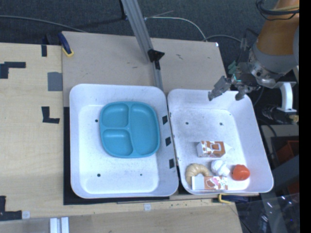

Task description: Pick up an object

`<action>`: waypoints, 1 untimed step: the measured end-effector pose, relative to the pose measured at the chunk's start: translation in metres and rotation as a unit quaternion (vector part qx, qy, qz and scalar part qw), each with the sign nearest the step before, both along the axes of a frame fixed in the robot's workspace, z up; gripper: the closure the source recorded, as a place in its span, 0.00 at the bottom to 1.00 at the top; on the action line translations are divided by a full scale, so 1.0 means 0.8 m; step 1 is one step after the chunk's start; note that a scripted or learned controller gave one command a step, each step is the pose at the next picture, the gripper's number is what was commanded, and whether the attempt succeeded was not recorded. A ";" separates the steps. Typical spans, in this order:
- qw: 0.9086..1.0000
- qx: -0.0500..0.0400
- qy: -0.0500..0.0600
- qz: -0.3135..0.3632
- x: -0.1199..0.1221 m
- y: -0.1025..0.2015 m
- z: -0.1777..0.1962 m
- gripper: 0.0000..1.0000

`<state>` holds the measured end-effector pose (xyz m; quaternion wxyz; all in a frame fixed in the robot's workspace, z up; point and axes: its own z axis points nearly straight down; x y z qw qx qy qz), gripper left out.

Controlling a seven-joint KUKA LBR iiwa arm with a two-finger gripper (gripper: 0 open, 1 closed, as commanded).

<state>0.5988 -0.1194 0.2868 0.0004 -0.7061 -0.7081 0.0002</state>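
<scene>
Lowest in the right-hand shallow white bin (252, 130), around its six o'clock, lie a white-and-orange carton (210, 183), a tan croissant-shaped pastry (197, 170), a small white lump (219, 167) and a round red tomato-like toy (240, 172), with a second orange-patterned carton (211, 149) just above them. At that bin's one o'clock rim hovers the two-finger gripper (228, 91), fingers spread wide with nothing between them. Over at nine o'clock, the left white bin (82, 130) holds a teal three-compartment plastic plate (129, 129).

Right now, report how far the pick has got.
Nothing looks picked yet. The hand is open above the right bin's far rim, with nothing between its fingers. The cartons, croissant and red tomato-like object lie at the bin's near end. Reaching, grasping and lifting remain.
</scene>
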 end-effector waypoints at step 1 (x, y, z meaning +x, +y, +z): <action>1.000 0.000 0.000 0.000 0.000 0.000 0.000 0.00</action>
